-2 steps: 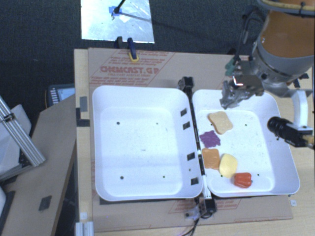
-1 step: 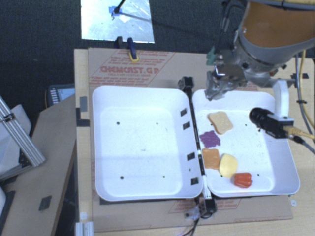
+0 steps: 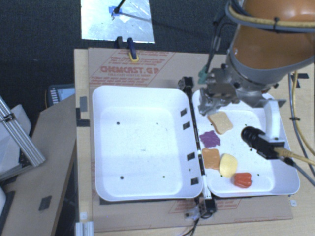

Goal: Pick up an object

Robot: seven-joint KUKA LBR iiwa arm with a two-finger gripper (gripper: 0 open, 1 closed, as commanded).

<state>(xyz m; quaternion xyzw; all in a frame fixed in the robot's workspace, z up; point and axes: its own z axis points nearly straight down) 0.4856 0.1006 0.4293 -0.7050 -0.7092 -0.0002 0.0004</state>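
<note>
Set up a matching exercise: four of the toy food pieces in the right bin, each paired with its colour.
Things:
1. bread slice
2. grape bunch
3. lemon-shaped piece
4. pepper-shaped piece

Colours:
A. red
B. purple
C. tan
D. yellow

Pairs: 1-C, 2-B, 3-D, 4-A. All lie in the right bin, with the tool above the bread slice.
</note>
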